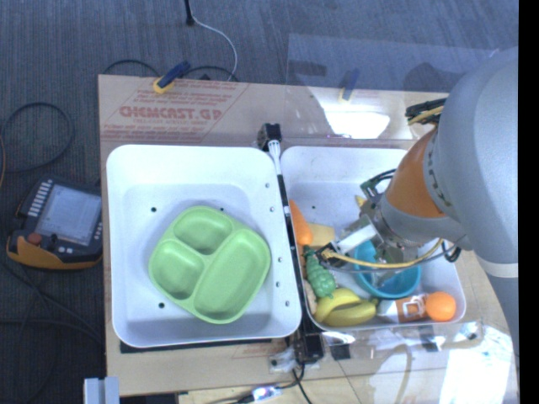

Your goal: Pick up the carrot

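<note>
Claw (pixel 383 255) of mine hangs low in the right bin (pixel 337 162), over the blue bowl (pixel 389 283); from this slanted overhead camera I cannot tell what state it is in, and nothing shows in its grip. Taking that bowl as landmark: the carrot (pixel 299 225) lies well to its left, tucked against the bin's left wall, thin end pointing up the picture. Just below the carrot sits a green toy (pixel 318 278), then a banana (pixel 345 311) at the bowl's lower left. An orange ball (pixel 440 306) rests at the bowl's lower right. I judge my wrist sits too far right; the carrot's spot against the wall will make a grasp tight. Far left of the bowl, the other bin holds a green plate (pixel 210 263)
</note>
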Available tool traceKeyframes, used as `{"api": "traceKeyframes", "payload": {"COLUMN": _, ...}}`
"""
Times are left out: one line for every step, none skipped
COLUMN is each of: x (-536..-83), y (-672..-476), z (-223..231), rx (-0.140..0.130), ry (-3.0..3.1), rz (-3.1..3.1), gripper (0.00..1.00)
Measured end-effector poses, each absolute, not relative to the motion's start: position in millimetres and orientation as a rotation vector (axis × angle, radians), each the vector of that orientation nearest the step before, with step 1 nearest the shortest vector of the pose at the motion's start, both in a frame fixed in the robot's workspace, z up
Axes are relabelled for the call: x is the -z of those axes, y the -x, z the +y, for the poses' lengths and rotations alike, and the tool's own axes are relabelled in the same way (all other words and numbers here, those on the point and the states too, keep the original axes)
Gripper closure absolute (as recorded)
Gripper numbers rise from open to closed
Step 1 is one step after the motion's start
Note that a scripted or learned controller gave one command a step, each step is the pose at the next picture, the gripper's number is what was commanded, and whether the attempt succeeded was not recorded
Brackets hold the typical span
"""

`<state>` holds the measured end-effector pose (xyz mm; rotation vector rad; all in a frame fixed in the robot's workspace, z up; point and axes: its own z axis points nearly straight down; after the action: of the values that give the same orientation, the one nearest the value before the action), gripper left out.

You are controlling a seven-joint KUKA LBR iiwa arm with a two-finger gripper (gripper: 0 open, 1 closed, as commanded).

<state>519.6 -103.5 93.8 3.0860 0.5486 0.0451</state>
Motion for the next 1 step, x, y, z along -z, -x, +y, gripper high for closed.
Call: {"api": "traceKeyframes", "payload": {"x": -127.9, "y": -581.6, "z": -137.3, "rx": 0.004, "ry": -3.054, "rz": 0.736, "gripper": 0.0}}
